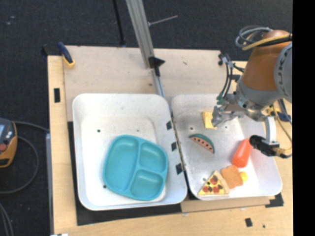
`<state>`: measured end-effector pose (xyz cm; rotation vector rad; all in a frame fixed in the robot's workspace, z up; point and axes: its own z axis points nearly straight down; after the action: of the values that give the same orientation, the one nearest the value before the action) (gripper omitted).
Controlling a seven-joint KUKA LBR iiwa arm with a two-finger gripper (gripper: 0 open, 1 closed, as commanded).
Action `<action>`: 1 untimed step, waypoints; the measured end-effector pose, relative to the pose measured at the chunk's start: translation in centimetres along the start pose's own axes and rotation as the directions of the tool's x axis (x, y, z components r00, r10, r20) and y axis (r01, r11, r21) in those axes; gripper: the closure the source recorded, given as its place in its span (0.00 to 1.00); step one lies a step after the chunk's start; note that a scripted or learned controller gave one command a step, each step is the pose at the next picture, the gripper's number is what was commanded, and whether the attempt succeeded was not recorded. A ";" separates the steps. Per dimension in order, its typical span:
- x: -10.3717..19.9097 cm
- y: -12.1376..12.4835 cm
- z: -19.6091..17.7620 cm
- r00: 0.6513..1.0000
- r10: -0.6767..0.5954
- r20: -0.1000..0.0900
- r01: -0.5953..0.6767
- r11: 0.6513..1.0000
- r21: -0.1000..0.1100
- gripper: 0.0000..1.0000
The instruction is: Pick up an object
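In the camera view, the end effector [220,116] hangs low over the right white bin [268,183], at the small yellow block-shaped toy [208,120]; whether it grips it I cannot tell. Below it lie the watermelon-slice toy [203,142] and, further down, the pizza-slice toy [214,185]; the orange carrot-shaped toy [241,153] lies below right. Nothing looks lifted, so by my judgement the pick remains undone.

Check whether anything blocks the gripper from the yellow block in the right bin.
Nothing visible does. The gripper hangs right beside the yellow block, with only bare bin floor around it; the watermelon slice lies apart, nearer the camera.
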<state>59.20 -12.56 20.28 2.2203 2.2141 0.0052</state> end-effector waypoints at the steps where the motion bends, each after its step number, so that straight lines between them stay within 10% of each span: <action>1: -0.1 0.1 -0.5 1.000 0.001 -0.001 -0.001 1.000 0.004 1.00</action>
<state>59.29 -12.67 20.82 2.2239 2.2159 0.0025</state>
